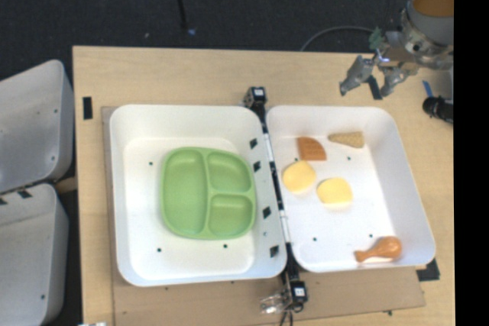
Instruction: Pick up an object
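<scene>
The gripper [367,82] hangs above the bench just outside the far right corner of the right bin [409,179], its two fingers spread apart with nothing between them. Nearest to it, inside that bin along the far wall, lies a flat tan cracker-like piece [347,139], and just beside that a brown toast-like slice [311,149]. Both look thin and low, so a likely failure is the fingers closing over the top of them and coming up with nothing, or scraping the bin floor. The tan piece sits near the far wall, which could block one finger on the way down. Toward the middle of the bin two round yellow pieces [299,177] rest near each other; a descent between them might nudge both aside instead of grasping one. At the near right corner lies an orange drumstick-shaped toy [378,250], close to the wall, where a finger could strike the rim. The left bin [122,164] carries a green divided plate [208,192], well apart from the gripper and probably too wide to pinch.
</scene>
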